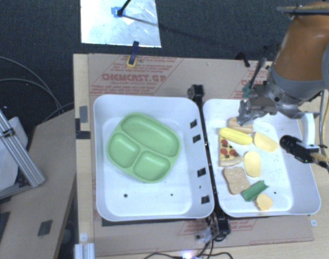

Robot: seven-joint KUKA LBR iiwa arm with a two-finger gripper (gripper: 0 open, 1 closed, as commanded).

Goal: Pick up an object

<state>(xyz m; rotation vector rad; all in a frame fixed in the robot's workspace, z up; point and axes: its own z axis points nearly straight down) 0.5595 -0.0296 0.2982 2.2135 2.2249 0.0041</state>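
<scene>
Claw (245,117) low over the right bin's (310,198) far-left corner, just above the corn cob (235,136); cannot tell how it stands. Pizza slice (227,152), bread (236,179) nearby. Left bin (108,198) carries green divided plate (144,147).

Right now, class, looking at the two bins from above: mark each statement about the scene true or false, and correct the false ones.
1. The green divided plate lies in the left bin. True.
2. The corn cob lies in the left bin. False: it lies in the right bin, beside the pizza slice.
3. The end effector is over the right bin's far end. True.
4. The green plate's compartments are full of food. False: they hold nothing; the food lies in the right bin.
5. The slice of bread lies nearer the camera than the pizza slice. True.
</scene>
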